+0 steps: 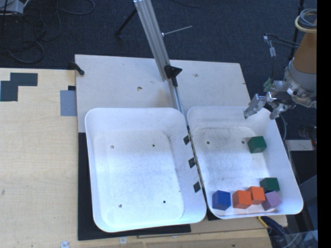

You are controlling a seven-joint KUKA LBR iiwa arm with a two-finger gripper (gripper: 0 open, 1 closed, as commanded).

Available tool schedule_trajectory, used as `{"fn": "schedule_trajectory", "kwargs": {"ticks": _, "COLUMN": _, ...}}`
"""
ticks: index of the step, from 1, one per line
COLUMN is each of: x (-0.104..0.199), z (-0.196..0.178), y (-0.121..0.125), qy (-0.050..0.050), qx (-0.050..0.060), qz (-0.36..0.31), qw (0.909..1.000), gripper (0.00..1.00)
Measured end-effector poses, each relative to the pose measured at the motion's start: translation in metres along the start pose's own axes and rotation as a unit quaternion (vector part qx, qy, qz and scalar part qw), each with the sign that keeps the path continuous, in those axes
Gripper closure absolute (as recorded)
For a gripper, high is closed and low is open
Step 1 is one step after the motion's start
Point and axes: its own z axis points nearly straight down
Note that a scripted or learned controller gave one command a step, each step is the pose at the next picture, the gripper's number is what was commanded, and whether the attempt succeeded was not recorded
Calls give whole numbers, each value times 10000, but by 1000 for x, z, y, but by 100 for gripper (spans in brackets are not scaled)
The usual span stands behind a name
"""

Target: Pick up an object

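The right bin (227, 123) holds several small blocks. A green cube (256, 144) lies alone near its right wall. Along the front edge sit a blue cube (221, 199), two orange blocks (241, 199) (257, 194), a purple block (271, 200) and a dark green block (269, 184). My gripper (264, 109) hangs over the bin's far right corner, above and behind the green cube. It is open, with nothing between its fingers.
The left bin (134, 164) sits beside the right one, with black clips (191, 162) along their shared edge. A slanted aluminium bar (155, 40) rises behind the bins. Wooden bench surface (36, 154) lies to the left.
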Motion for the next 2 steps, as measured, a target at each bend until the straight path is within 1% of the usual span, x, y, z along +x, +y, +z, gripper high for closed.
{"fn": "schedule_trajectory", "kwargs": {"ticks": 1, "x": -20, "z": 121, "y": -9, "qy": -17, "qx": -58, "qz": 16, "qw": 10000, "gripper": 0}}
{"fn": "schedule_trajectory", "kwargs": {"ticks": 2, "x": -20, "z": 99, "y": -34, "qy": 2, "qx": -7, "qz": 27, "qw": 10000, "gripper": 0}}
